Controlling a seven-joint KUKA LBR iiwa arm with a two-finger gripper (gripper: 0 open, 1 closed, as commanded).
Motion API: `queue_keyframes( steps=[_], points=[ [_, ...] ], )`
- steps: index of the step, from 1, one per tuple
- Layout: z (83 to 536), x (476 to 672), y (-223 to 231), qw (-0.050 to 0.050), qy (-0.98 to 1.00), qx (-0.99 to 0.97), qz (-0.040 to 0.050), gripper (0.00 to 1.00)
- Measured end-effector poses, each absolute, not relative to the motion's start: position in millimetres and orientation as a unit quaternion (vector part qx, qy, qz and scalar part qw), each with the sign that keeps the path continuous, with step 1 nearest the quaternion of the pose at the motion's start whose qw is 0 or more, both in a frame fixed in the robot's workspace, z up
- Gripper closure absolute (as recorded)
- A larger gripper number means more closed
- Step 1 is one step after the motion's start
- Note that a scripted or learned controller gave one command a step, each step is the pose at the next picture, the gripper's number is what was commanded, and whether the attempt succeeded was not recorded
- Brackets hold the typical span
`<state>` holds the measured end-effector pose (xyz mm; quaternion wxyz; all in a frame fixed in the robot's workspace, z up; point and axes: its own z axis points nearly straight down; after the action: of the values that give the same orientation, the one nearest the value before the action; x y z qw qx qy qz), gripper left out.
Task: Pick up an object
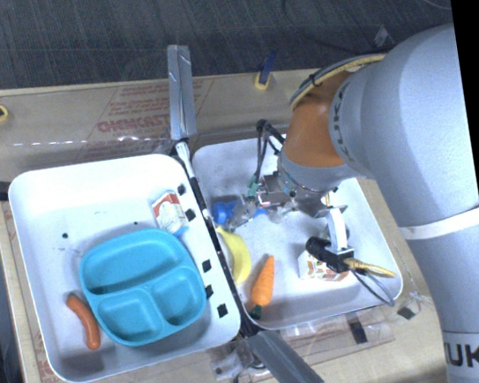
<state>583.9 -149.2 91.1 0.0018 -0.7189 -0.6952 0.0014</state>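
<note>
Dark carpet lay all round a pale wooden bench, which carried two shallow white plastic bins side by side, the left bin and the right bin, split by a black-clipped divider.

Large grey KUKA arm with its orange band came in from the right and bent down over the right bin. Its two-finger gripper sat low in that bin's upper middle, wrist metalwork and cables crowding it. Could not tell whether the fingers stood apart or together; nothing was seen between them.

Biggest loose item: a blue three-compartment plastic tray, across the divider from the gripper, in the left bin's lower middle. An orange-red toy sausage lay just beside the tray's far edge. A small red-and-white carton stood at the tray's upper corner, close to the divider.

On the gripper's own side: a yellow toy banana lay below the gripper against the divider, an orange toy carrot just beside it, tilted. A small blue object sat right next to the gripper, on its divider side; contact unclear. A small white-and-orange carton lay below the gripper, toward the arm, under a black cable fitting.
</note>
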Motion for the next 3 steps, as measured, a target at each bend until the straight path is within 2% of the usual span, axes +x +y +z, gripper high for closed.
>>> queue_keyframes(
  steps=[1,2,3],
  points=[
    [91.4,654.8,-138.1,0.003,-0.737,-0.676,0.0039,0.00],
    [92.0,648.6,-146.8,0.003,-0.775,-0.632,0.0011,0.00],
    [197.0,657.4,-210.1,0.000,-0.757,-0.654,0.0000,0.00]
  ],
)
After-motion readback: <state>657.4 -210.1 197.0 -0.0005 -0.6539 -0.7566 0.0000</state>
